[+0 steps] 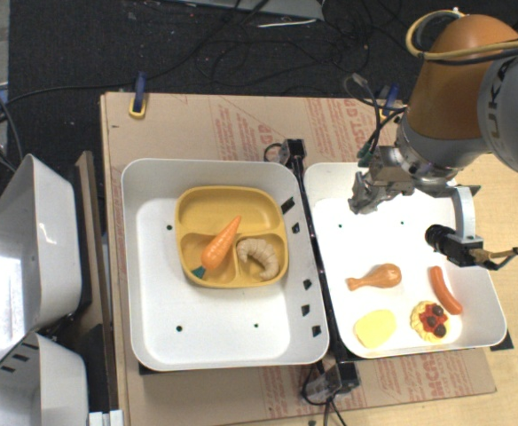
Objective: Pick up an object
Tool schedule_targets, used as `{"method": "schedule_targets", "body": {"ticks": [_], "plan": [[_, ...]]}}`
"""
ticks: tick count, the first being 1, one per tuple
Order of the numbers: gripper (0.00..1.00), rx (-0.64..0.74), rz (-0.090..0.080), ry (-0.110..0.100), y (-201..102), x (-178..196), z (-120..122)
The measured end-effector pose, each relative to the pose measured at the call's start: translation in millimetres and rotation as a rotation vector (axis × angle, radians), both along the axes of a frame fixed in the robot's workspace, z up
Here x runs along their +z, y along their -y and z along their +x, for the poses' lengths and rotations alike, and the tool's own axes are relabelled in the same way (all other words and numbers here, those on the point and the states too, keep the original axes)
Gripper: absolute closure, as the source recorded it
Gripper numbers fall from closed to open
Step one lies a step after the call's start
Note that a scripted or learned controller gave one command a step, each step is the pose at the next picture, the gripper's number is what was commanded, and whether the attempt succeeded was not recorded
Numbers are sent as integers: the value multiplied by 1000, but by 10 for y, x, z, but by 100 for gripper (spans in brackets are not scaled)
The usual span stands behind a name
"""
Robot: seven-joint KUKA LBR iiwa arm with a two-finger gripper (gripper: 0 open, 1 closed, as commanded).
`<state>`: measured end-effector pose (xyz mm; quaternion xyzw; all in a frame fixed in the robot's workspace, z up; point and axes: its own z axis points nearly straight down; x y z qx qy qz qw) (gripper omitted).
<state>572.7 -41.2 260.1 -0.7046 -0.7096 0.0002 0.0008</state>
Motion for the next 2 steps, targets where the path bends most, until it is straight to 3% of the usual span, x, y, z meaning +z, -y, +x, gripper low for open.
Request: {"method": "schedule_targets", "body": {"ticks": [2], "plan": [[100, 2, 0, 0, -1188, -188, -183]]}}
